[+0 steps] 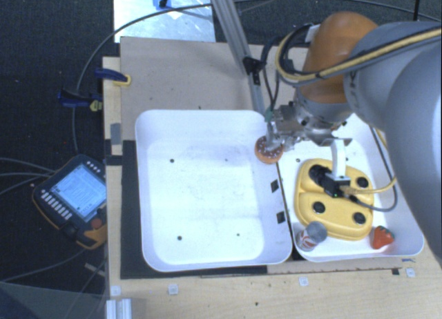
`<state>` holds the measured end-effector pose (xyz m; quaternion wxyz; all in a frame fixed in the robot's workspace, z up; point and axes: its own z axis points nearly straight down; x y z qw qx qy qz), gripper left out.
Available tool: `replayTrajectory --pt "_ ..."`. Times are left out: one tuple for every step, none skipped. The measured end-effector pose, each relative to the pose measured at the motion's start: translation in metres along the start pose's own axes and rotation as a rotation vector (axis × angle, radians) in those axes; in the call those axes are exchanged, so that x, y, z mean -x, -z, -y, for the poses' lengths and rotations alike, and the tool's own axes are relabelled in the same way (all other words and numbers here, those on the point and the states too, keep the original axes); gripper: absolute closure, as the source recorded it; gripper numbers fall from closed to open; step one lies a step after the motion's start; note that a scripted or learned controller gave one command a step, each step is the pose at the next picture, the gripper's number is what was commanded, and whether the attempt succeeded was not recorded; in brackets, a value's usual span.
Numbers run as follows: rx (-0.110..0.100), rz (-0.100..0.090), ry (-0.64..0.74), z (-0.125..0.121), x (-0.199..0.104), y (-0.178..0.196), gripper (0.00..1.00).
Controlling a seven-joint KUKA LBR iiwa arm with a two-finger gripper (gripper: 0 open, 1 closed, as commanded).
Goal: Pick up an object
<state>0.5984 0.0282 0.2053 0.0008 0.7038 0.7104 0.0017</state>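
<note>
My gripper (271, 142) hangs over the strip where the two white bins meet, at the upper edge of the right bin (407, 242). A small round brown object (266, 151), ring-like with a pale centre, sits between its fingertips, and the fingers are shut on it. It appears lifted above the left bin's right rim (271, 172). In the right bin lie a yellow moulded toy (345, 210) with black knobs, a small grey and red piece (314, 233) at its lower left, and a red-orange piece (381, 237) at the lower right.
The left bin (200, 193) shows a bare white floor. The grey arm and its orange band (338, 41) cover the upper right. Cables and a metal pole (231, 21) cross the back. A teach pendant (72, 197) lies left of the bench.
</note>
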Motion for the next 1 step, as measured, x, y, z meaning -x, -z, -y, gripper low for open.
replayTrajectory --pt "0.002 -0.001 0.000 -0.0313 -0.0549 0.0053 1.00"
